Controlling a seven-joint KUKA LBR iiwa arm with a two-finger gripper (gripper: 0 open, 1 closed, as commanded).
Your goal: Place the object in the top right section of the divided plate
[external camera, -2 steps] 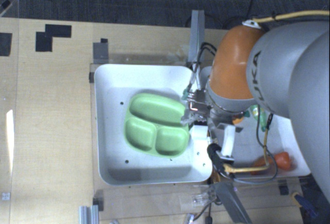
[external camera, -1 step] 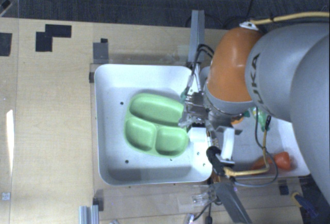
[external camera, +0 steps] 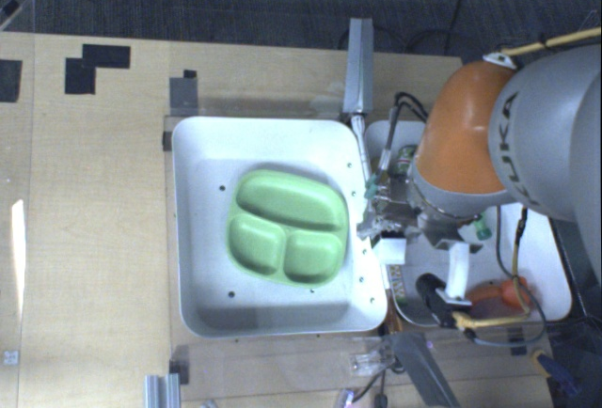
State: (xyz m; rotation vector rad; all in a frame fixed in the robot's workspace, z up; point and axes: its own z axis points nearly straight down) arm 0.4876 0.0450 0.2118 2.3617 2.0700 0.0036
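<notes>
Orange object [external camera: 497, 295] needs a square grip first; hand [external camera: 378, 216], state not discernible, hangs near the green plate [external camera: 287, 226]

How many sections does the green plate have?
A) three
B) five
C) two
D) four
A: the plate has one long section and two smaller ones next to it.

A green divided plate [external camera: 287, 227] lies central in the left bin [external camera: 202, 303], its long section at 12 o'clock. The grey arm [external camera: 536, 133] overhangs the right bin [external camera: 541, 256]; an orange object [external camera: 503, 295] sits at its 5 o'clock.
</notes>
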